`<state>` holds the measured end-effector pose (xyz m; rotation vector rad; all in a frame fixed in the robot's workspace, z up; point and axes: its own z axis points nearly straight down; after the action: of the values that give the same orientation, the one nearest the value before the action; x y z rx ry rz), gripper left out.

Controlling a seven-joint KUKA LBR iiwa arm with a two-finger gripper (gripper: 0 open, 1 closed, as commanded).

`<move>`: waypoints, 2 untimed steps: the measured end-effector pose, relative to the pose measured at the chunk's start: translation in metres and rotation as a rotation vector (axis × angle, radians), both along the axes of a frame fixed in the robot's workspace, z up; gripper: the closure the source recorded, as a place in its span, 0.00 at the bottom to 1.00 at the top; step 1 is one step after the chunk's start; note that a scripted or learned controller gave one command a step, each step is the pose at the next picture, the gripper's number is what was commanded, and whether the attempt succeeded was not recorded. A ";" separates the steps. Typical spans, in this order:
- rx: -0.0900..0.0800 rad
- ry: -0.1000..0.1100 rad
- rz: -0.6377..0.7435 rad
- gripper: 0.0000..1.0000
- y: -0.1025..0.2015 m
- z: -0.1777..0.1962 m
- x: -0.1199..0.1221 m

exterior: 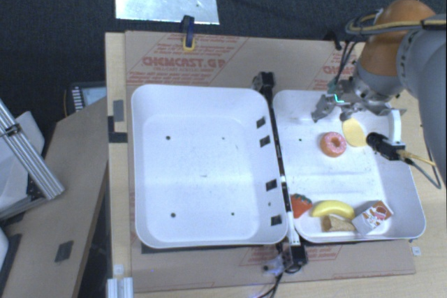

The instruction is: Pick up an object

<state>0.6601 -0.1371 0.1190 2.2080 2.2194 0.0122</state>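
1. Camera view, lower right of the frame: a red toy [301, 205], a banana [332, 208], a brown piece [337, 223] and a small red-and-white carton [371, 217] lie crowded along the near wall of the right bin [405, 185].
2. Mid-right: a pink doughnut [333, 144] lies alone on the bin floor, with a pale yellow piece [354, 132] just beside it.
3. Upper right: the gripper [336, 106] hangs above the bin's far part, near the doughnut; whether the claw is open or closed cannot be told, and nothing shows between its tips.
4. Judged step: approach, no pick yet. Next move calls for centring over one object, likely the doughnut, then descending.
5. The left bin [140, 150] fills mid-frame.
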 end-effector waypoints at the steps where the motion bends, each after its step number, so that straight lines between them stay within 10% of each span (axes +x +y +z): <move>1: 0.000 -0.004 0.001 1.00 0.000 0.012 0.001; 2: 0.003 0.009 0.001 1.00 0.023 0.027 0.010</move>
<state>0.6699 -0.1140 0.1464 2.2129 2.2266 0.0053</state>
